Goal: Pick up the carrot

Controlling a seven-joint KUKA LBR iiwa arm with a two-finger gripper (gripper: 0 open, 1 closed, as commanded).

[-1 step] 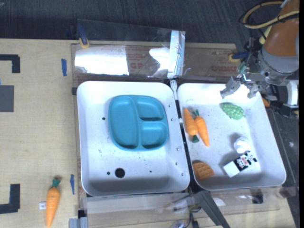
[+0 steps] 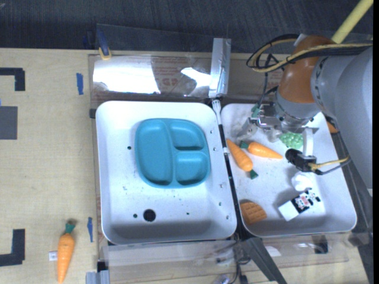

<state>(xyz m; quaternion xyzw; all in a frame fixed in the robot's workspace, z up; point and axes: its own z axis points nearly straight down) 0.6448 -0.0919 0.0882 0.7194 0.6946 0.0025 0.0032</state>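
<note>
Right white bin (image 2: 340,209): two orange toy carrots (image 2: 263,150) at its far left, touching. Grey two-finger gripper (image 2: 278,129) just beyond them; finger state cannot be told. Left white bin (image 2: 112,176): blue divided plastic tray (image 2: 173,151).

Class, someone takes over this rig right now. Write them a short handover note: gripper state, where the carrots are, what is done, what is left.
Gripper: low over the right bin's far side; finger state unclear, nothing seen held.
Carrots: two lie in the right bin, touching, one by its left wall, the other just left of the gripper. A third carrot lies outside on the bench.
Blue tray sits in the left bin.
Done: approach. Left: grasp and lift.
</note>
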